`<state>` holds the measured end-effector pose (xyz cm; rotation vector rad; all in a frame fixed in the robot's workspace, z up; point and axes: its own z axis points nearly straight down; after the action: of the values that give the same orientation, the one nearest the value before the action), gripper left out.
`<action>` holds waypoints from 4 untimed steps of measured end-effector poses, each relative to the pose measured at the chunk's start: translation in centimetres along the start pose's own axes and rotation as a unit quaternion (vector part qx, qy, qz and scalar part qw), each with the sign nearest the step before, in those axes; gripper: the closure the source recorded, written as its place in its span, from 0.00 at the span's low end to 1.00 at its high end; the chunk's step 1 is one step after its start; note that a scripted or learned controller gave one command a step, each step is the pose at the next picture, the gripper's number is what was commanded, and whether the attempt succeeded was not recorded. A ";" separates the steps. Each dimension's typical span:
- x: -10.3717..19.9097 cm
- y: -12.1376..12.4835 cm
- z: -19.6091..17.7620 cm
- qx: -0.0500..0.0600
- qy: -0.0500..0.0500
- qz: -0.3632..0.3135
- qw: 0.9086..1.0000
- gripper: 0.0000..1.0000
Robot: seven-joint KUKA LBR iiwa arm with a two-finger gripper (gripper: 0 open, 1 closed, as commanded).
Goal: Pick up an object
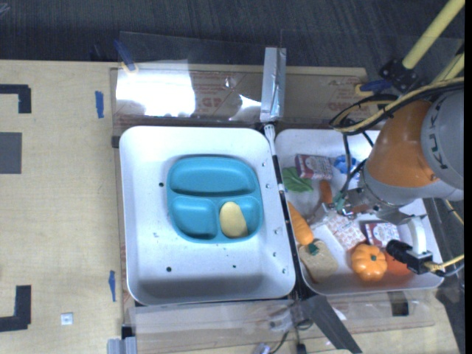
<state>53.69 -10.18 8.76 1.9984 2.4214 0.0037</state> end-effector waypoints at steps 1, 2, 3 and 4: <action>-0.1 0.1 -1.1 -0.003 -0.001 0.001 1.000 1.00; 4.8 2.4 -12.2 0.002 0.000 0.122 0.993 1.00; 4.7 2.4 -12.1 0.003 0.000 0.122 0.993 0.00; 2.8 4.1 -9.5 0.003 0.000 0.167 0.986 0.00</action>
<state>57.18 -6.67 18.23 2.3774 2.0571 -0.0050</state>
